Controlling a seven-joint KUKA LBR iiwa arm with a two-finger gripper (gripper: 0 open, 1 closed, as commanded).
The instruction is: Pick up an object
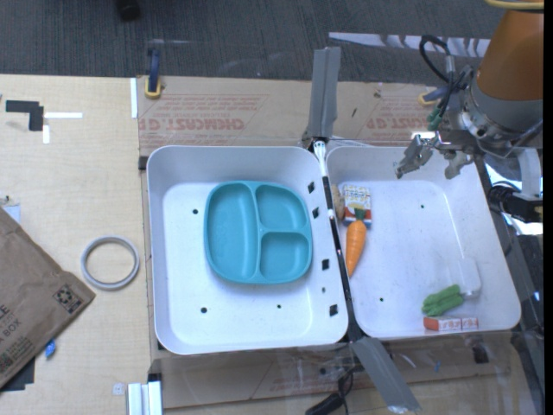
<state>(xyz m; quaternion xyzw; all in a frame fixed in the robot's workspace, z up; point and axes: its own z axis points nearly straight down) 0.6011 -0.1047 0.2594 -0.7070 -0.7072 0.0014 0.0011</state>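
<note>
My gripper [429,156] hangs over the far edge of the right bin [406,309], fingers spread with nothing between them. Against that bin's left wall lies an orange carrot [354,245], and just beyond it a small printed packet [355,202]. A green leafy toy [442,300] rests near the bin's front right corner, with a clear plastic piece [469,279] beside it and a small red-and-white label [451,323] in front. The left bin [177,318] holds a teal divided plate [258,232].
A grey divider post [324,93] rises between the bins at the back. A roll of tape [110,261] and a brown cardboard box [30,305] lie on the wooden bench to the left. Cables hang by the arm on the right.
</note>
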